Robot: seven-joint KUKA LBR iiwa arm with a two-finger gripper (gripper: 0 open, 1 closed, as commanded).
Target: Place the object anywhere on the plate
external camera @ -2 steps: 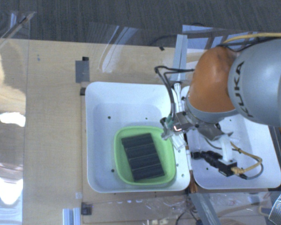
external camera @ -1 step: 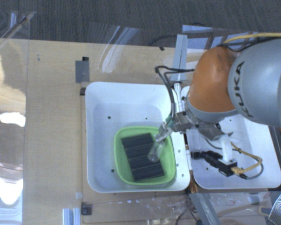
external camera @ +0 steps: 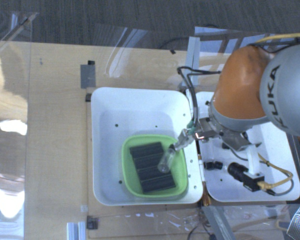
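Counter (external camera: 50, 149): pale wood, bearing two shallow white bins side by side.

Bin on the view's left (external camera: 110, 129): holds a green plate (external camera: 128, 159) in its near right part.

Black ribbed object (external camera: 151, 178): lies flat on the green plate, slantwise, covering most of the plate's floor.

Claw (external camera: 166, 163): see-through, tilted down over the plate's right side, its tip at or just above the ribbed object's right edge. Whether it is open or closed cannot be told, and no hold on anything is visible.

Bin on the view's right (external camera: 225, 190): a small black piece (external camera: 213, 165) lies near its left wall.

Arm (external camera: 245, 84): grey and orange, above the right bin.

Grey block (external camera: 88, 75): on the counter beyond the left bin.

Carpet (external camera: 90, 9): dark, farthest back.
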